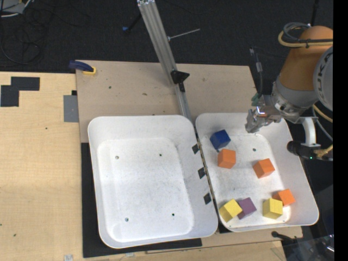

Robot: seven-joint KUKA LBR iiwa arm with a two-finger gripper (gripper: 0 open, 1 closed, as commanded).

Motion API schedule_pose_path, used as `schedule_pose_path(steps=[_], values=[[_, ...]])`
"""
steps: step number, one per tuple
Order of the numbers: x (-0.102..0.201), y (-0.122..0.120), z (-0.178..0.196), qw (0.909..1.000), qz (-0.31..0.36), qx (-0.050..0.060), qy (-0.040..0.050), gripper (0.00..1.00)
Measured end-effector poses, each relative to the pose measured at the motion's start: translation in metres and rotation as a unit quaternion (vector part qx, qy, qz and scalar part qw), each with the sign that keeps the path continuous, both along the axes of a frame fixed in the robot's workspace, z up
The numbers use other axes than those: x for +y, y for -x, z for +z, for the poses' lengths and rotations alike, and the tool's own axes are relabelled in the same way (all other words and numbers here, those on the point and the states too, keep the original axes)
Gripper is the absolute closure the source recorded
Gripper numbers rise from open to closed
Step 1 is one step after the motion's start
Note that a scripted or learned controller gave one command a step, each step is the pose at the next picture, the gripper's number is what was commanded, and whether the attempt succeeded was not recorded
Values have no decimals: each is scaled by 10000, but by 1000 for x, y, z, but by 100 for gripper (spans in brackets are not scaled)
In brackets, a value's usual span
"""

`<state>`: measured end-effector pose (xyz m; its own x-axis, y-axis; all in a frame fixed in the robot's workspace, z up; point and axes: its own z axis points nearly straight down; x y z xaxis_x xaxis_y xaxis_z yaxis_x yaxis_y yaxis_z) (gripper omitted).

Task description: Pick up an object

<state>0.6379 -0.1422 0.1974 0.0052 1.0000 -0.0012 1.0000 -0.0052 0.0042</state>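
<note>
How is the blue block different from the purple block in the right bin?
The blue foam cube sits alone near the bin's far end; the purple foam cube lies at the near end, touching a yellow cube. The blue one is closer to the tool. Both look similar in size.

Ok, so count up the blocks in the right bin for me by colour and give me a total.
Blue foam cube: 1
Orange foam cubes: 3
Yellow foam cubes: 2
Purple foam cube: 1
Total: 7, all in the right white bin.
</note>
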Motion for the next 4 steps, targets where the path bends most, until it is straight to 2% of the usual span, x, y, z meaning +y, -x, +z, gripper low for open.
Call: schedule_pose_path(steps=[1, 2, 3, 4], values=[[-1, 0, 8, 10000, 8, 21, -7, 100], [50, 7, 2, 10000, 46, 44, -19, 100], [98, 28, 4, 10000, 44, 44, -20, 100], [150, 33, 2, 10000, 45, 48, -19, 100]])
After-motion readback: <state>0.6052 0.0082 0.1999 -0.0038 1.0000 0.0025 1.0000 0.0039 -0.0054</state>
